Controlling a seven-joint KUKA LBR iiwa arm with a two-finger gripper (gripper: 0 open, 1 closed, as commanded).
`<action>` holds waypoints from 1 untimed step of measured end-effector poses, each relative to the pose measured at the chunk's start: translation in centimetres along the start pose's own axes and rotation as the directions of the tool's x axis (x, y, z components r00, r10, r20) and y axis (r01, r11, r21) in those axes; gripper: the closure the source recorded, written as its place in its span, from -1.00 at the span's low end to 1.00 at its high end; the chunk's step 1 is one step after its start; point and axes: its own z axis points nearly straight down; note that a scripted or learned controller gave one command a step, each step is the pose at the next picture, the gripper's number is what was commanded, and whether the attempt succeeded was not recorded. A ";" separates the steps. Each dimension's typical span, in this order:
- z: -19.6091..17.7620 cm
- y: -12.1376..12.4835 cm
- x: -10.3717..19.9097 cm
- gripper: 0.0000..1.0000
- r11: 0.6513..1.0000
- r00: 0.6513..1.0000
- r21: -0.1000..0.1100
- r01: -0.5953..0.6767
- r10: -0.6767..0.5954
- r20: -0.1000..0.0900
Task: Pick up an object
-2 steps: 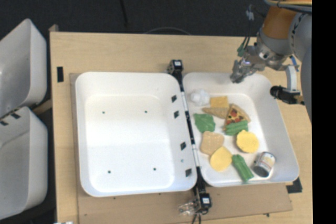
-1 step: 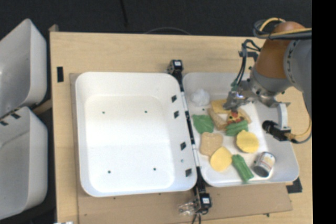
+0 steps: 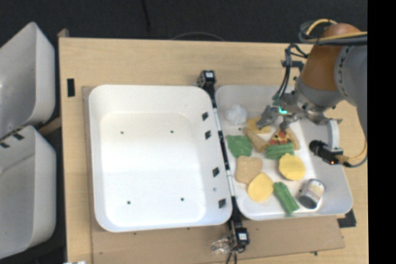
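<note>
The right bin (image 3: pixel 334 195) holds a heap of small toy foods. My gripper (image 3: pixel 276 123) is down in the back of this bin, open, its fingers straddling a yellowish piece (image 3: pixel 263 129) and a small red and green item (image 3: pixel 281 144). Nothing is visibly clamped between the fingers. A tan wedge (image 3: pixel 255 138) lies just left of the gripper, and a green leaf-like piece (image 3: pixel 239 145) lies beyond that. Nearer the front sit a tan toast shape (image 3: pixel 249 168), two yellow discs (image 3: pixel 260 187) (image 3: pixel 291 167), a green stick (image 3: pixel 285 198) and a silver can (image 3: pixel 310 193).
A crumpled white object (image 3: pixel 236 113) rests in the right bin's back left corner. The left bin (image 3: pixel 99 108) lies alongside, joined by a black-clipped divider (image 3: pixel 218 145). The orange-banded arm (image 3: pixel 322 68) and a cable (image 3: pixel 337 154) hang over the right rim.
</note>
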 end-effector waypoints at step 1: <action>-11.9 6.8 5.8 -1.00 1.000 1.000 -0.009 0.011 -0.011 0.000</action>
